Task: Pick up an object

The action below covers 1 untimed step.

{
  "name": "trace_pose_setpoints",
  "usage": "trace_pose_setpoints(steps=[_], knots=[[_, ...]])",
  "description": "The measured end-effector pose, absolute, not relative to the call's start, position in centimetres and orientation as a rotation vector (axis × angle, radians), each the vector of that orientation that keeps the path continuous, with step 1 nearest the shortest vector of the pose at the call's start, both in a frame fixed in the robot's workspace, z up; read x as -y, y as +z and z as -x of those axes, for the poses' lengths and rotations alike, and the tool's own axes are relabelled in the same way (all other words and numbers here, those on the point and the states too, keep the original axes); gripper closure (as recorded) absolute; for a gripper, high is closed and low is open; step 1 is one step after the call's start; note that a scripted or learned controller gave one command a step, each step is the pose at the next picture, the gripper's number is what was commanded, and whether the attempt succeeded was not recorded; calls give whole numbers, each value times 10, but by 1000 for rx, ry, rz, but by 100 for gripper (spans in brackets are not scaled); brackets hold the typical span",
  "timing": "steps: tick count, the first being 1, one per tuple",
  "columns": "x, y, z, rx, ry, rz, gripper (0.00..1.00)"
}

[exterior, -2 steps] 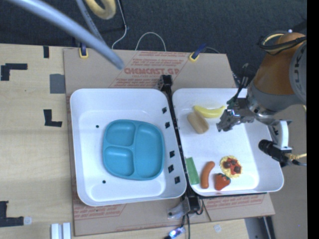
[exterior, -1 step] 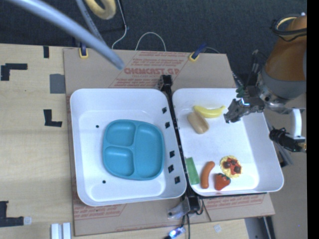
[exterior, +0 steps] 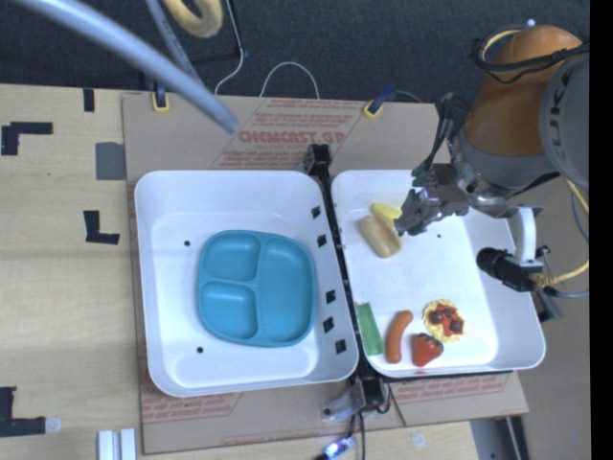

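Note:
My gripper [exterior: 412, 217] hangs over the back part of the right bin [exterior: 479, 266], just right of a tan bread roll [exterior: 380, 237] and a yellow piece [exterior: 385, 211] behind it. Whether anything sits between its fingers is hidden by the gripper body. Along the right bin's front lie a green stick [exterior: 368, 329], an orange sausage [exterior: 397, 335], a red strawberry [exterior: 427, 351] and a small round pizza [exterior: 444, 319].
The left bin [exterior: 163, 257] holds a blue divided plate [exterior: 257, 287]. A black divider [exterior: 330, 257] runs between the two bins. A grey pole [exterior: 115, 36] crosses the top left above the bench.

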State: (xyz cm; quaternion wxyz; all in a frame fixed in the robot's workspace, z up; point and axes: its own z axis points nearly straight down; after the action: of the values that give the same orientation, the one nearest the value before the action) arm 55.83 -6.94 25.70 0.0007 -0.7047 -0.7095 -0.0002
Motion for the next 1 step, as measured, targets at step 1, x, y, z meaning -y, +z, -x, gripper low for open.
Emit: trace_pose_setpoints(steps=[1], knots=[[13, 240, -572, 2227, 3, 2212, 100]])
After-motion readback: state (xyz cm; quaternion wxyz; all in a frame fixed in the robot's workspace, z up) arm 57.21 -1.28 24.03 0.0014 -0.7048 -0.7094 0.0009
